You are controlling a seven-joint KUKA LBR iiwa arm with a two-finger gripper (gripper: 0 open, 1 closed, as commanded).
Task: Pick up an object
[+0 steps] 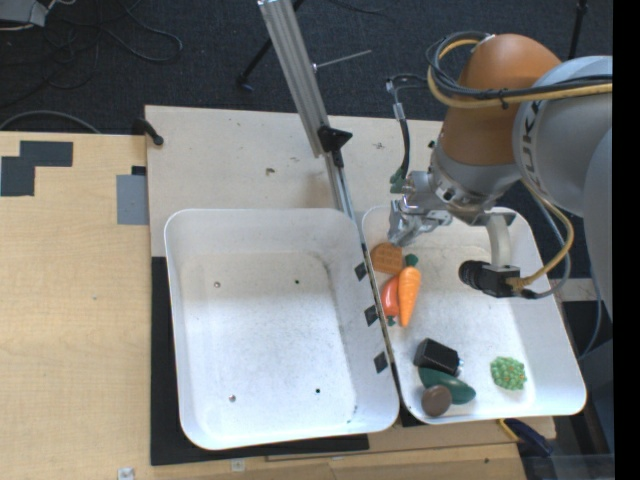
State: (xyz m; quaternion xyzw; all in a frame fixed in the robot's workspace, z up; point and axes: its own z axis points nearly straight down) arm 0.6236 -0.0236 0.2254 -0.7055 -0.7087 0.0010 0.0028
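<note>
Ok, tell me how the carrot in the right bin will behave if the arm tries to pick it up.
The carrot looks like a smooth, tapered toy, so it is probably light and stiff but may slip. Its rounded body suggests it could roll if nudged. It lies against a brown round piece and a red piece by the bin wall, so a grab would likely jostle those too.

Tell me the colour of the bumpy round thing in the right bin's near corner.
Green. The bumpy round thing shows clearly in the camera view.

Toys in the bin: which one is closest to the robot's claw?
The brown round toy, just below the gripper. The carrot lies a bit farther down.
</note>
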